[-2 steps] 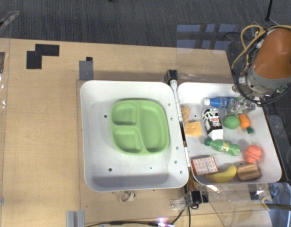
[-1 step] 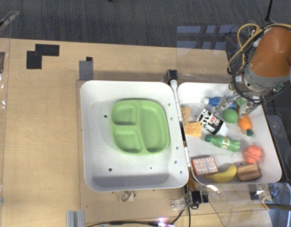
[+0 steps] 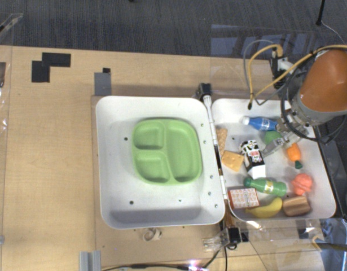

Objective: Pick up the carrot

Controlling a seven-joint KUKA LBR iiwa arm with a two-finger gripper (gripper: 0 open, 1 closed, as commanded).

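Carrot (image 3: 294, 153) near the right bin's (image 3: 329, 196) right edge, gripper (image 3: 276, 144) just left of it, finger state impossible to tell, cow-print carton (image 3: 252, 153) mid-bin, labels too small to read, green tray (image 3: 165, 151) in left bin (image 3: 114, 208).

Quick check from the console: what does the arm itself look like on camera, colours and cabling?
The arm has a rounded orange band over a grey wrist section. Yellow and black cables loop off its upper side. The gripper is slim, grey metal.
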